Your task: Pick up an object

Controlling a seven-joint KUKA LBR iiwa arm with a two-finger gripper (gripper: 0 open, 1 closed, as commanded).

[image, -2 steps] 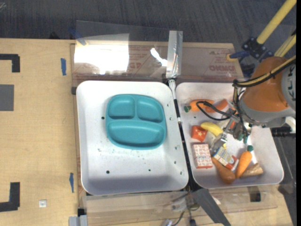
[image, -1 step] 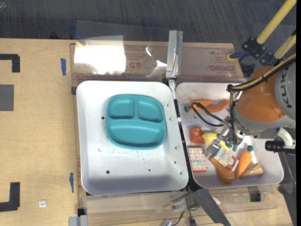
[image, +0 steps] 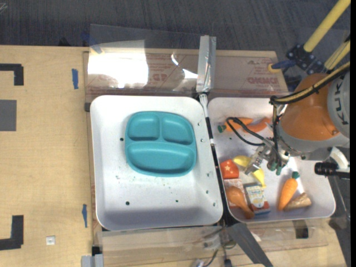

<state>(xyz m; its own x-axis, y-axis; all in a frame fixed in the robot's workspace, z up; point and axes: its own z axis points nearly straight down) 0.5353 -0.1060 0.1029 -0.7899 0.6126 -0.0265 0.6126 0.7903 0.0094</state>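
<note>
The hand (image: 260, 161) hangs low over the middle of the right bin (image: 325, 204), above a yellow piece (image: 242, 162) lying there; its long axis is hard to make out. Whether the hand is open or gripping cannot be told. Near right, a carrot (image: 287, 192) points leafy end far. A red piece (image: 229, 169) lies just left, a small carton (image: 256, 197) nearer. The left bin (image: 105, 188) carries a teal divided plate (image: 161, 143).
</note>
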